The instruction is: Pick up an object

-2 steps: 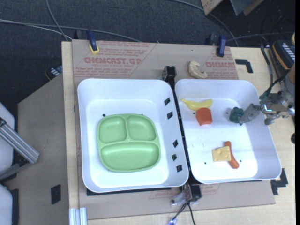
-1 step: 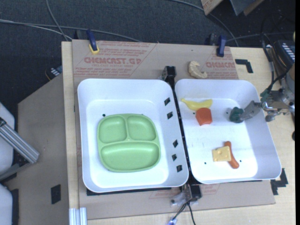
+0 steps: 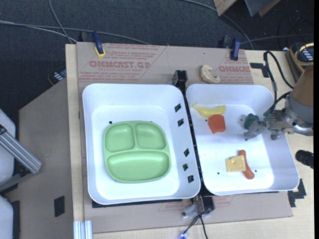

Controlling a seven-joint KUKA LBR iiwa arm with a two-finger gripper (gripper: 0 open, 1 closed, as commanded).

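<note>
A grey robot arm reaches in from three o'clock over the right bin (image 3: pixel 279 180), its gripper (image 3: pixel 253 126) low above the bin floor near the three o'clock wall; whether the jaws are released or clenched cannot be told at this angle, and nothing is seen between them. The candidates for picking lie loose in that bin: a yellow banana-shaped toy (image 3: pixel 208 110) at about eleven o'clock, a red-orange block (image 3: pixel 217 124) touching it just below, and, toward six o'clock, a yellow cheese-like wedge (image 3: pixel 235 163) with an orange carrot-like piece (image 3: pixel 245 165) leaning against it. The gripper sits apart from all of these, so the grasp looks not yet made; the red-orange block, at its nine o'clock, is probably the nearest target. The left bin (image 3: pixel 92 133) carries a green divided plate (image 3: pixel 136 151), lying flat at its centre. Blue clamps (image 3: pixel 99 47) at twelve o'clock pin the cardboard to the bench, apparently to keep the set-up from shifting, and a small beige piece (image 3: pixel 210 74) rests outside the bins.
</note>
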